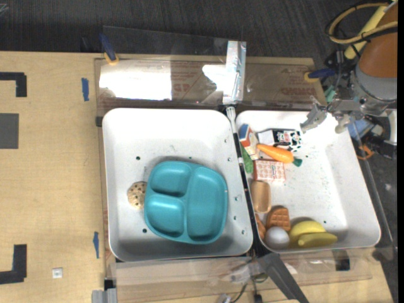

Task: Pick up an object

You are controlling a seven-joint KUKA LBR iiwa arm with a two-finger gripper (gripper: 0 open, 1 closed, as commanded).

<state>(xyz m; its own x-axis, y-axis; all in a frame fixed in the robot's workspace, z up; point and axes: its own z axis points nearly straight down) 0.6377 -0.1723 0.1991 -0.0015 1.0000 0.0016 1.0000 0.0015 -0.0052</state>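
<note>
Carrot (275, 152) is seen near the back left of the right bin (334, 188), an orange toy with a green stub at its right end; its long axis runs left to right across the view, tilted slightly downward toward the right, with the green end pointing right. It is laid over a small pink packet (269, 170) and just in front of a black-and-white carton (282, 137). Down the bin's left wall a tan bread-like piece (261, 196), a brown waffle-like piece (278, 218), a white ball (276, 236) and a yellow banana (314, 231) are lined up, the banana lying crosswise at the front. The gripper (323, 118) is seen above the bin's back right corner, well apart from the carrot; nothing is seen between its pale fingers (312, 119), but whether they are spread or closed cannot be told. In the left bin (126, 137) a teal divided plate (186, 201) is set near the front, with a speckled cookie (136, 194) touching its left edge. The bins are borne by a light wooden bench (44, 188), with dark carpet (189, 5) behind it.
</note>
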